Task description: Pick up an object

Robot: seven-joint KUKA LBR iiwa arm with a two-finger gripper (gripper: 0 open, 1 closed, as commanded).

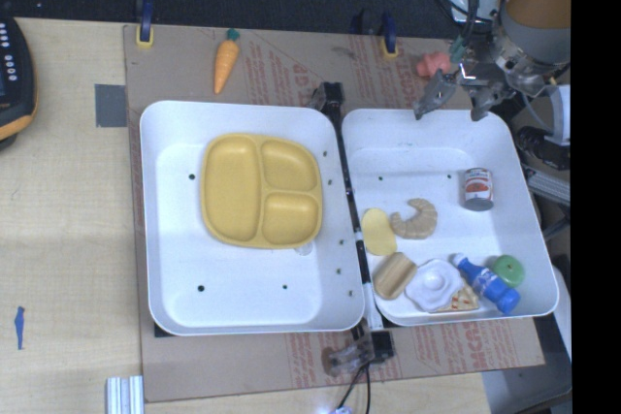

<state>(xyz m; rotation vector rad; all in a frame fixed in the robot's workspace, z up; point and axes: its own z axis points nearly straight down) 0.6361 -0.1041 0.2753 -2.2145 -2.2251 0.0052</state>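
Camera view: pincer [454, 100] hangs spread and bare above the right bin's [403, 136] far rim. Croissant [416, 219] and can [476, 188] lie well apart; bottle [488, 282] sits crowded, so neighbours could spoil that grab.

From here I take the left white bin [165, 305] as my mark. It sits on a brown cardboard sheet [272, 63] laid over the pale wooden surface [68, 228]. Just beyond the bin's far edge, an orange toy carrot [225, 61] lies on the sheet. A blue-and-yellow clamp [145, 22] grips the sheet past the bin's far-left corner. A grey tape square [111, 105] lies just left of that corner, and further left I see a dark keypad device [14, 78].
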